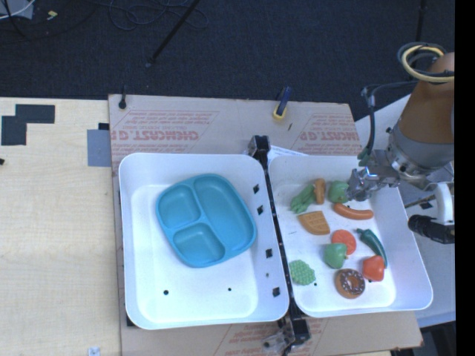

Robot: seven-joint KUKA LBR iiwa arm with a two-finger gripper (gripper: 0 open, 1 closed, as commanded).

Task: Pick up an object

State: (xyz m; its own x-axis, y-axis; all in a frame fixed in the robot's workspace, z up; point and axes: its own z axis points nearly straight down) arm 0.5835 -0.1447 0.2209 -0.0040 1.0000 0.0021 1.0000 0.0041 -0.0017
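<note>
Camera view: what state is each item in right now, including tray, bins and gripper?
Blue tray: upright, compartments bare, in left bin.
Toy foods: loose in right bin.
Doughnut: lying flat.
Gripper: low over the right bin's far side, beside a green piece.

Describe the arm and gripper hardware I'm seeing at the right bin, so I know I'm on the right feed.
The arm is bulky and rounded, with an orange band above a grey wrist section. A yellowish cable loop sits at its top, and dark cables run alongside it. The gripper is a small metallic grey assembly.
</note>
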